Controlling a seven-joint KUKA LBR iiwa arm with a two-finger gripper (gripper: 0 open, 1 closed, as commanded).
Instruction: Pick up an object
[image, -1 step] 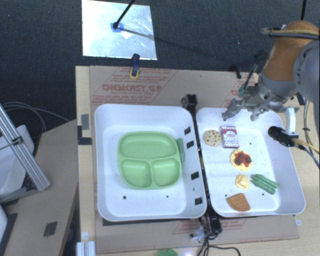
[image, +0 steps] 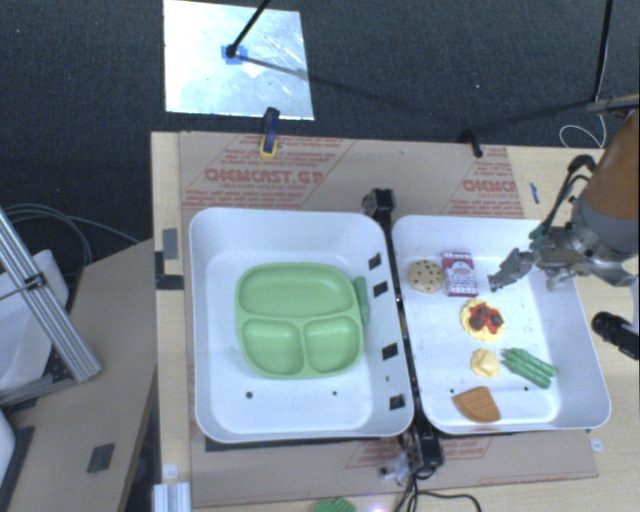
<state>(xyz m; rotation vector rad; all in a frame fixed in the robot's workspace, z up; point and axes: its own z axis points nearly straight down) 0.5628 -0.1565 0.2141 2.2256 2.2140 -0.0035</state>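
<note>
The metal two-finger gripper (image: 510, 270), its state untellable, should be centred squarely over the round yellow-and-red toy pizza (image: 483, 318).

Divided tray (image: 298, 318) in left bin (image: 215, 300)

- A shiny metal sheet (image: 238, 60) lies on dark carpet at the upper left.
- A yellow-and-blue clamp (image: 269, 134) grips the bench's far edge.
- Aluminium framing (image: 40, 310) stands at the left edge.
</note>
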